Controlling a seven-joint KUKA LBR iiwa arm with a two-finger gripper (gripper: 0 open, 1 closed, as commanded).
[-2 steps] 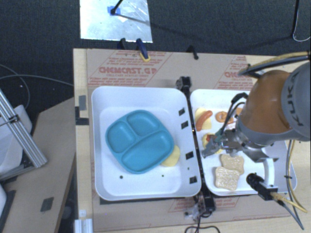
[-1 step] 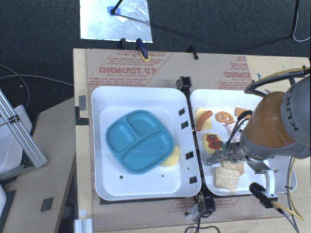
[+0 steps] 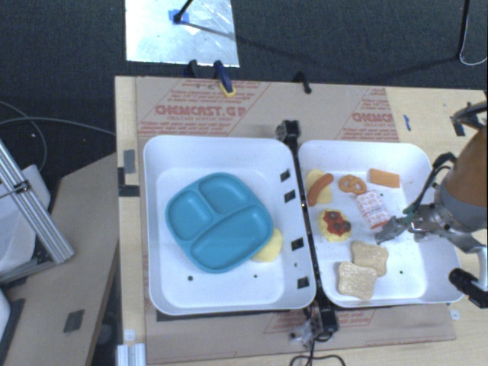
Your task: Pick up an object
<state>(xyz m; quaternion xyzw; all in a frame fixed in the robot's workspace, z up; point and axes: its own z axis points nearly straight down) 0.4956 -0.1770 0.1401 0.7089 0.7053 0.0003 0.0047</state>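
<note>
Your two-finger gripper (image 3: 386, 229) sits low over the right shallow white bin (image 3: 415, 158), fingertips just above the tan bread slice (image 3: 370, 255); whether the claw is open or closed cannot be told, and nothing is visibly held. Judgement: centre over one item, descend straight, close only when the piece sits between the tips. Right bin also holds a second tan bread slice (image 3: 356, 279), a red-and-white patterned packet (image 3: 372, 207), a small pizza-like disc (image 3: 335, 224), a pretzel (image 3: 351, 183), an orange cheese wedge (image 3: 383, 178) and a hot dog (image 3: 318, 187). Left shallow white bin (image 3: 175, 155) holds a blue divided plastic plate (image 3: 217, 219) over a pale yellow piece (image 3: 270, 246).
</note>
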